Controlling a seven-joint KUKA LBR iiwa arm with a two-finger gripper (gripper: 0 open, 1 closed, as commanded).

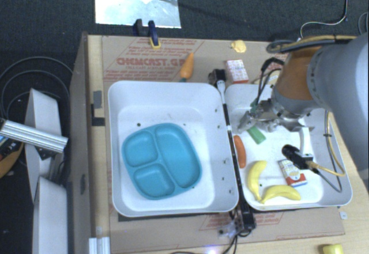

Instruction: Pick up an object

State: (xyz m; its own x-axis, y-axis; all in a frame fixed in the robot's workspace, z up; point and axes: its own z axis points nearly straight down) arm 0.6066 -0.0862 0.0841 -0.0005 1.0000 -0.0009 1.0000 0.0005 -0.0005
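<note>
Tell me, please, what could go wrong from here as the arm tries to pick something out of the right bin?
The objects are crowded: two bananas, a small box and an orange sausage-shaped item lie close together, so a grasp might nudge neighbours. The gripper sits over a green object near the bin wall, which could block a finger. Loose cables trail across the bin and may snag.

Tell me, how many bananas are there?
2. One banana stands upright-ish near the right bin's left wall; the other banana lies along its front edge. The arm may hide more.
</note>
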